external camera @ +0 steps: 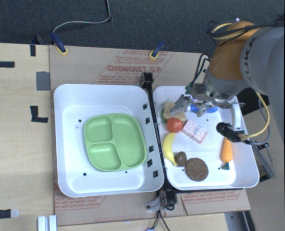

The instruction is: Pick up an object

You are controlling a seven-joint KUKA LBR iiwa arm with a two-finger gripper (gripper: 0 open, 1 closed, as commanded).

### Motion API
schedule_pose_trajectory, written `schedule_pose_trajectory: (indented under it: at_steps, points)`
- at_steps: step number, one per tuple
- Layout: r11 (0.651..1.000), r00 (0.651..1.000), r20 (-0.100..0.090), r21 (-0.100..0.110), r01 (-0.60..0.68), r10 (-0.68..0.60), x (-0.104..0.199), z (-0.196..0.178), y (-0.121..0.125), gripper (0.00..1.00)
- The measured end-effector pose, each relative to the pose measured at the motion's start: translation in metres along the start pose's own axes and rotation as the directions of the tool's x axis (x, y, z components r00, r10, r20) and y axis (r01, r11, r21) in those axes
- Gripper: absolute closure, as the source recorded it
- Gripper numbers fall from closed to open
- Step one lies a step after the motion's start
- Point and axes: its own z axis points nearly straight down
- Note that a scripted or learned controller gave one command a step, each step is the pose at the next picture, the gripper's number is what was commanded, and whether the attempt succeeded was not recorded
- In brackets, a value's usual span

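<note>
Bins sit side by side on your desk [22,143]: the left bin [65,129] holds a green divided plate [115,142] near its middle, and the right bin [248,170] carries all the small things. Your gripper [196,103] hangs over the far edge of the right bin, with the grey arm [257,47] and its orange band reaching in from the right. You cannot tell from here how far the jaws stand apart, nor whether anything sits between them.

Just beside the gripper, toward the bin's far left corner, lies a tan piece of food [172,110]. A red tomato [175,125] touches its near side, and a pink box [194,131] lies just right of the tomato. A banana [169,148] runs along the left wall, with a small brown ball [180,158] and a round brown cookie [196,169] toward the near edge. A carrot [226,150] lies by the right wall.
</note>
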Motion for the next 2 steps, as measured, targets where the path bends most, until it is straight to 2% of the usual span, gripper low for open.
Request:
schedule_pose_trajectory:
  at_steps: [1, 2]
  points:
    - [1.0, 1.0, 0.001, 0.0, -0.002, 0.002, -0.019, 0.045, 0.002, 0.0]
    - [1.0, 1.0, 0.0, -0.001, 0.001, -0.001, 0.023, -0.001, -0.029, 0.0]
